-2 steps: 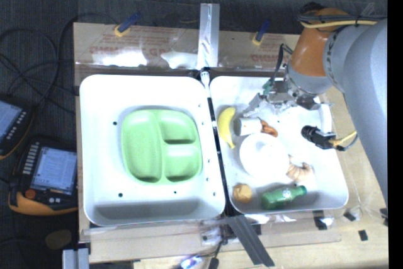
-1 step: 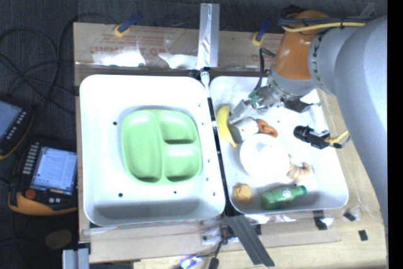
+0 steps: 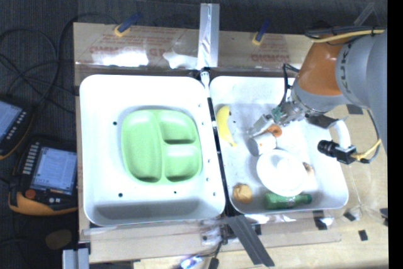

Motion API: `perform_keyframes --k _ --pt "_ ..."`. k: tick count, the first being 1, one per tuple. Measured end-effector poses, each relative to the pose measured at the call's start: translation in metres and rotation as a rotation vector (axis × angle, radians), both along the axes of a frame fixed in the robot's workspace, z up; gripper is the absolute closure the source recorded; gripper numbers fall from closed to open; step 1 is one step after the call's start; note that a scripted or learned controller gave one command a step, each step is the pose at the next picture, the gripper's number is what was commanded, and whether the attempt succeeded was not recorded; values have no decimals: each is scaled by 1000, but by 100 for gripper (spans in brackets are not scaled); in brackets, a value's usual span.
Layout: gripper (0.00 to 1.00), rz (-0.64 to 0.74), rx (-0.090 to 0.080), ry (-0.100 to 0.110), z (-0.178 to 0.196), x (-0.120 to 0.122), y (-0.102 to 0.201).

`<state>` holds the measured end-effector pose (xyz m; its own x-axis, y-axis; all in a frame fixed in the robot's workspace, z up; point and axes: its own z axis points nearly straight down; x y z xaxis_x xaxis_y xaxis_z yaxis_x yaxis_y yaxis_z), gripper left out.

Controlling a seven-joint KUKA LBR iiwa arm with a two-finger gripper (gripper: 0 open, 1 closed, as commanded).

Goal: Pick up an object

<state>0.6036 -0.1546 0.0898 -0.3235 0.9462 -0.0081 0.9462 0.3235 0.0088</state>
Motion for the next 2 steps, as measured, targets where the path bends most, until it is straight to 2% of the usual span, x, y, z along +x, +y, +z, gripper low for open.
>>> perform_keyframes --k 1,2 --pt "100 0 1 -5 11 2 1" --pt "100 -64 3 10 109 35 58"
